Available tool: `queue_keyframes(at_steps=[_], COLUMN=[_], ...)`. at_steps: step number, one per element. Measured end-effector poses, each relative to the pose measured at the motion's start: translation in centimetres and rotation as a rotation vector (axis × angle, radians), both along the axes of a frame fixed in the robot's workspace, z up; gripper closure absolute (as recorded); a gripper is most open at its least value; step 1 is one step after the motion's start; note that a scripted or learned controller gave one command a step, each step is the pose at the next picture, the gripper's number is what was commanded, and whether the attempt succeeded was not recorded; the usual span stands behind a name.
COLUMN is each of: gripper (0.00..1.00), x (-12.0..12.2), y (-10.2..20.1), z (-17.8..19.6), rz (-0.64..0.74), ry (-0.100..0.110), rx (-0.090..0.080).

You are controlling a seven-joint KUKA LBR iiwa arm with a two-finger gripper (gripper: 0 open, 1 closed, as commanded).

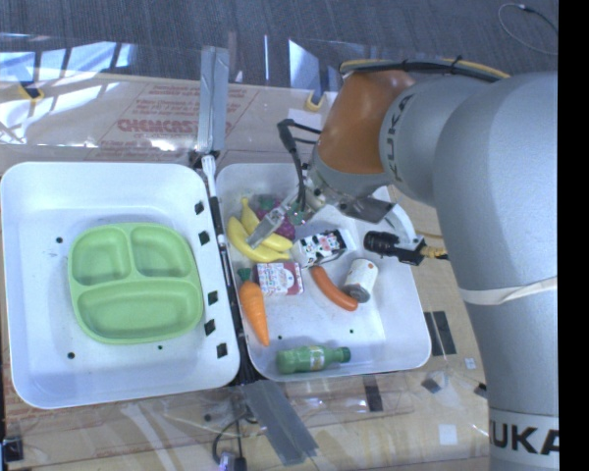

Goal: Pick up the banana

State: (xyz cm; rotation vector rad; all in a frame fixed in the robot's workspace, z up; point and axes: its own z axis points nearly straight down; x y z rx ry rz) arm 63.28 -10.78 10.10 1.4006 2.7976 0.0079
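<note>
End effector (272,226): low in the right bin (402,312), fingers over the banana (247,241) at the bin's left side, close to the divider. Cannot tell whether it is spread or pressed together; the tips are small, dark and blur into the clutter. No clear sight of banana between them, so I do not count it as held.

Banana: yellow, curved, lying against the left wall of the right bin, partly under my tips, with a dark purplish item (271,207) just behind it.

Step in hand, by my reckoning: the reach and descent onto the banana, grasp unconfirmed. Next move calls for closing squarely across the banana's body, then a straight lift clear of the neighbours.

Near neighbours: a small carton (321,246) just right of the tips, a pink-labelled packet (280,279) below, carrot (254,312) along the divider, a second orange piece (333,288), a white cylinder (359,278), green bottle (313,358) at the front.

Left bin (25,263): green divided plate (134,283), well apart.

Hidden: my wrist and orange band cover the right bin's back corner.
</note>
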Motion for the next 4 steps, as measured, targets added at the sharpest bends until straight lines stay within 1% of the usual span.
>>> queue_keyframes(at_steps=[1, 2, 3, 4], gripper=[1.0, 0.0, 0.0, 0.0], x=[0.1, 0.1, -1.5, -5.9], y=[0.0, 0.0, 0.5, 0.2], z=[1.1, 1.1, 5.1, -0.4], rz=[0.004, 0.004, 0.106, 0.192], ry=[-0.002, -0.002, 0.011, 0.006], rx=[0.0, 0.0, -0.001, -0.001])
